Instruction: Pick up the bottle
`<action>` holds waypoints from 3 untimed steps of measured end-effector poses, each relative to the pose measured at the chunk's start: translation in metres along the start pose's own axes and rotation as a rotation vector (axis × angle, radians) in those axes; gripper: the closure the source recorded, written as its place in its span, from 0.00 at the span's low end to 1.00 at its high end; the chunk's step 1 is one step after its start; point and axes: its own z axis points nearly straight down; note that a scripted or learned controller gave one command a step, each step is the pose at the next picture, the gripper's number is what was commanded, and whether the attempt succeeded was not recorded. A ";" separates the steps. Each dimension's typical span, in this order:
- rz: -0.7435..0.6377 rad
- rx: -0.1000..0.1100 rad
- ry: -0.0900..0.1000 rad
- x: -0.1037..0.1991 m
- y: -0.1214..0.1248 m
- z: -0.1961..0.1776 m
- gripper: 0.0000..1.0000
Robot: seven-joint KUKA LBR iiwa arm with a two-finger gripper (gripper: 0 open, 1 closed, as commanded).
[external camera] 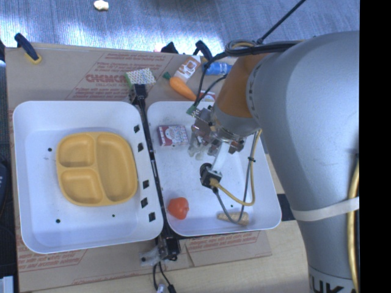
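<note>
Jaws: whether spread or pressed together cannot be told at this slant; nothing is seen gripped in them.

Bottle (186, 72): a small orange-and-white item, judged to be the bottle, is seen lying on its side on the cardboard (91, 78) just beyond the far rim of the right bin (263, 221), outside both bins. It is not touched by the arm.

Gripper (200, 148): placed low over the middle of the right bin, near the bottle but apart from it, with the bin's rim between them.

Also listed in the right bin: a red-and-white packet (173, 135) just beside the gripper, a red tomato-like ball (178, 207) near the front rim, and a tan piece (236, 218).

Left bin (24, 163): a yellow divided tray (96, 168) is held.

Progress: judged not yet begun. Bottle not lifted or grasped; approach, closing and lift are all left.
</note>
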 end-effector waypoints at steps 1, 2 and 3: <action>0.046 -0.001 0.000 -0.025 -0.083 -0.052 1.00; 0.068 -0.005 0.001 -0.101 -0.062 -0.081 1.00; 0.159 -0.001 0.001 -0.065 -0.084 -0.052 1.00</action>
